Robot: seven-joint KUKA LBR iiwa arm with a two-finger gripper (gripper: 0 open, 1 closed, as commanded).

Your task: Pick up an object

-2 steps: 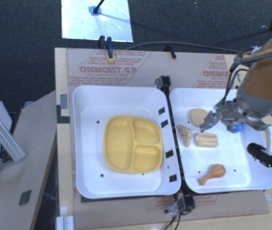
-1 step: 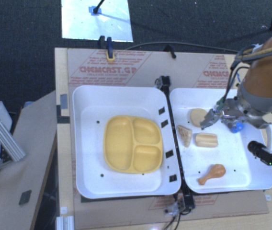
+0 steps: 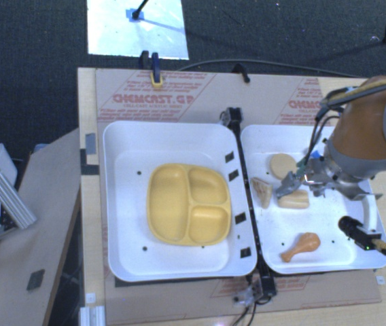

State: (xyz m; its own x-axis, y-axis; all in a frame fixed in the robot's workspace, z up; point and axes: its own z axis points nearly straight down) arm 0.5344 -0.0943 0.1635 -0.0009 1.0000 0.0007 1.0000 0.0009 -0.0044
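1. Tan wood makes up the worktop (image 3: 64, 182), which carries a cardboard sheet (image 3: 172, 94) printed with red lettering under both bins.
2. The left bin (image 3: 121, 182) is white and shallow and holds a yellow divided plate (image 3: 187, 204) with three compartments, lying flat near the bin's middle.
3. The right bin (image 3: 336, 260) is white as well and touches the left bin along a shared edge fitted with black clips.
4. The arm (image 3: 366, 124), its orange band showing, reaches in from the right over the right bin's upper right part.
5. The end effector (image 3: 296, 182) sits low over the bin's middle; whether its fingers are spread or pressed together cannot be told from this view.
6. A toy drumstick (image 3: 300, 246), orange-brown, lies in the lower part of the right bin, near the end effector and below it in the view. Its long axis runs slantwise, thick end up-right, thin bone end down-left.
7. A pale bread-like piece (image 3: 293, 200) lies just beneath the end effector, long axis roughly left to right.
8. A round tan piece (image 3: 281, 164) lies just above and left of the end effector.
9. A wedge-shaped piece (image 3: 262, 192) lies just left of it, near the shared edge.
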